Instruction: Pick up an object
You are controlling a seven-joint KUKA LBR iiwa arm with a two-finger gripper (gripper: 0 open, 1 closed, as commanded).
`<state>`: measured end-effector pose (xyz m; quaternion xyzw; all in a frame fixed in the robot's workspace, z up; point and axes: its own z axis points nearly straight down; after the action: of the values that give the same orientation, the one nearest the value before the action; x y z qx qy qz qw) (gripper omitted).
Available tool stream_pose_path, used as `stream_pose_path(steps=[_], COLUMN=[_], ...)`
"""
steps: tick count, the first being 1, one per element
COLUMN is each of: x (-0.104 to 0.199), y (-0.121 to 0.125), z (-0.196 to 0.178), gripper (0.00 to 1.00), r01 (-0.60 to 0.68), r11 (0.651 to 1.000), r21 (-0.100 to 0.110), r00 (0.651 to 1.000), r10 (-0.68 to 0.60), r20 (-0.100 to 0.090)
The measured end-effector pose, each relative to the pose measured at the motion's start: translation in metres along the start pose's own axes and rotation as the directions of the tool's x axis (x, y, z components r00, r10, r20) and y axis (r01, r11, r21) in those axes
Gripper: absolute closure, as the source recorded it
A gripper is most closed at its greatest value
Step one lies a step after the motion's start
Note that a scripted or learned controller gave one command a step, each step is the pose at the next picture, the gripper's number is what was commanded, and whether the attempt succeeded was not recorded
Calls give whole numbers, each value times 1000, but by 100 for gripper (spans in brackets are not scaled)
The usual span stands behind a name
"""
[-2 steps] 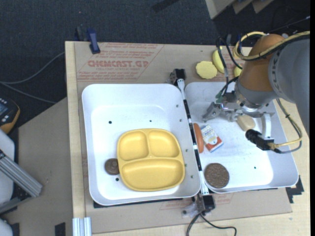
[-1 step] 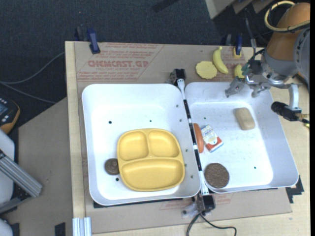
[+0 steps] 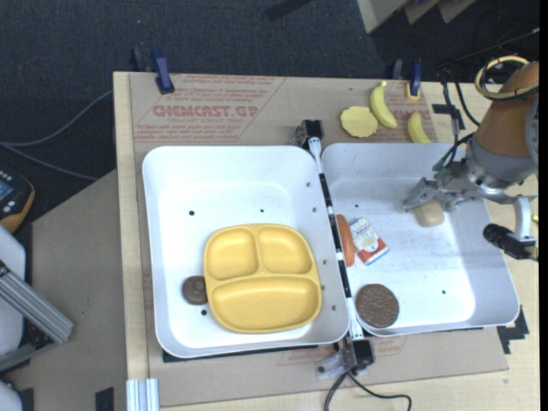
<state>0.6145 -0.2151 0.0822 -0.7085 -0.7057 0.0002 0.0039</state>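
Note:
My gripper (image 3: 435, 197) hangs low over the back part of the right bin (image 3: 479, 302). A small beige lump (image 3: 430, 217) lies right under it, at its front edge; whether they touch is unclear. An orange sausage (image 3: 344, 239) lies along this bin's left wall. Beside it sits a small red and white carton (image 3: 366, 241), and a brown round disc (image 3: 377, 305) rests near the front edge. In the left bin (image 3: 171, 187) a yellow divided plate (image 3: 261, 276) lies with a small brown disc (image 3: 194, 290) at its left.
Behind the right bin, two toy bananas (image 3: 384, 105) (image 3: 419, 128) and a yellow round slice (image 3: 360, 122) lie on the bench. Blue clamps (image 3: 161, 69) hold the board's back edge. A black clip (image 3: 309, 131) sits where the bins meet at the back.

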Motion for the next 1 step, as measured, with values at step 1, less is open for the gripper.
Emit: stream_pose_path(steps=[1], x=[2], y=[3], z=[-13], gripper=[100], r01=[4], r11=[1000], r21=[-7], r00=[1000], r10=[-4], r20=[5])
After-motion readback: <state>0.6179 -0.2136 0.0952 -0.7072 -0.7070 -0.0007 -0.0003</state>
